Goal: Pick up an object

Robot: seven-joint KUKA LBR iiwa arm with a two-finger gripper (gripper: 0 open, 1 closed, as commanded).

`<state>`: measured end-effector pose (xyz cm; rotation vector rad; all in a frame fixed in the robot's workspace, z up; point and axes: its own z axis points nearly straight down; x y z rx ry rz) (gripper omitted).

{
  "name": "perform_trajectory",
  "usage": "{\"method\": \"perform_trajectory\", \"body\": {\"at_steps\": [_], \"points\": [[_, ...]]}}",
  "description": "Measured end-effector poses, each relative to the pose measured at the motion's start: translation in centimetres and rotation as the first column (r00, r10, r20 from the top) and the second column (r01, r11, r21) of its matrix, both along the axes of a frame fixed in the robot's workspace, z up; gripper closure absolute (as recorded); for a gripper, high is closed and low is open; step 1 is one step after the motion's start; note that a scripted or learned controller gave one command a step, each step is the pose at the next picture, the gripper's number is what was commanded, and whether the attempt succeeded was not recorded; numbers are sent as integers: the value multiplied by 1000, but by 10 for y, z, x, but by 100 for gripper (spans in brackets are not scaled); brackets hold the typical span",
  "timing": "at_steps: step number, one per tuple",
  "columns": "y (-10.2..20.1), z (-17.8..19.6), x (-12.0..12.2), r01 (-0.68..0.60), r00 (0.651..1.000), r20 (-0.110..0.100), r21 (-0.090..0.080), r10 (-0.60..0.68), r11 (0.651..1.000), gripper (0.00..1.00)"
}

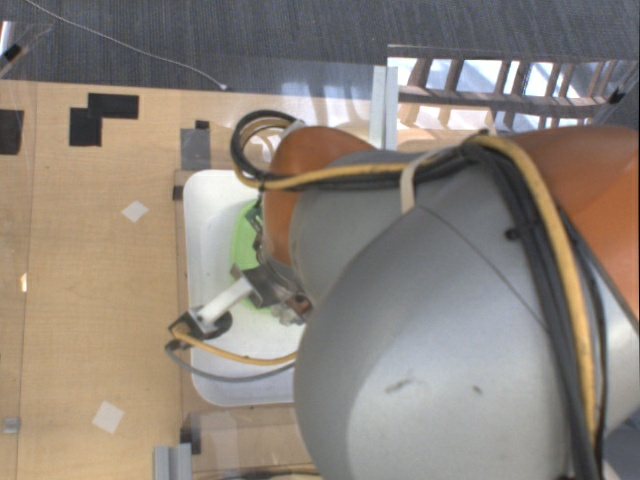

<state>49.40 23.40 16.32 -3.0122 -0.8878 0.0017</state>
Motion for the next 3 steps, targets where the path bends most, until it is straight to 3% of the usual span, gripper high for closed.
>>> {"method": "perform_trajectory", "body": {"at_steps": [1, 3], "points": [[1, 0, -7, 335, 942, 2, 2, -335, 942, 100], [1, 18, -6, 363, 932, 2, 2, -363, 932, 100]]}}
